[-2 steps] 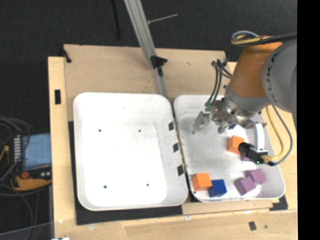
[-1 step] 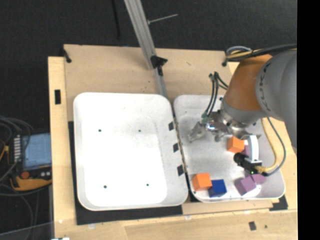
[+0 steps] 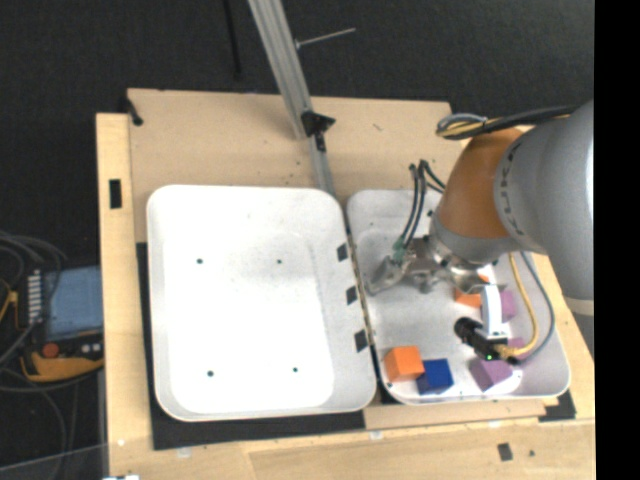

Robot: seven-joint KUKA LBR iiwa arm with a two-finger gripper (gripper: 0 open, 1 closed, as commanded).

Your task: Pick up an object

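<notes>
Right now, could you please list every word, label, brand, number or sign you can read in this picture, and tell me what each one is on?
None can be read.
The handset at the left edge of the bench has small marks on it, too blurred to read.
The orange block, blue block, purple block and the two bins carry no writing that I can see.

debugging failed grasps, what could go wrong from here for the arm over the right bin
1. The orange block and blue block sit touching near the right bin's front rim, so a grasp may catch both or neither.
2. The purple block lies under loose cables, which could snag.
3. The gripper hangs beside the bin's left wall, apart from the blocks, and might strike it.
</notes>
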